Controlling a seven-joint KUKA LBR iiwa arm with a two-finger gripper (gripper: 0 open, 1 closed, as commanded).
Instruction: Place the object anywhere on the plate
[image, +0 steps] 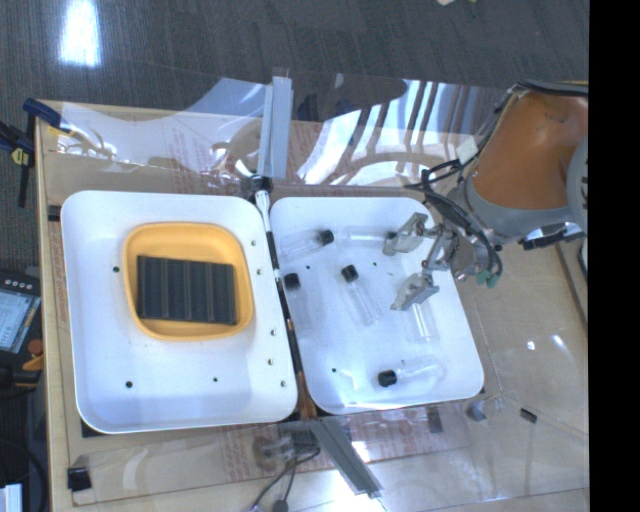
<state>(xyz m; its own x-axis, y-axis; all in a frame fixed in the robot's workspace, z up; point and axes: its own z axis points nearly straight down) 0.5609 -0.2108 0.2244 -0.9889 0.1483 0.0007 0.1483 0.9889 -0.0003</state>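
**Open gripper over right bin**

Your gripper (411, 264) hangs right of centre, fingers spread, pinching nothing. Clear vials (360, 300) with black caps lie scattered in the right bin (455, 355) beneath it. The yellow plate (185, 245) sits in the left bin (90, 330), mid-left.

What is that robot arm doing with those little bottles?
The arm's gripper is over the right bin, with its fingers spread and nothing between them. A few clear vials with black caps lie in that bin, like one near the front and one at the back. The yellow plate sits in the left bin with a dark ridged insert in it. No vial is on the plate yet.
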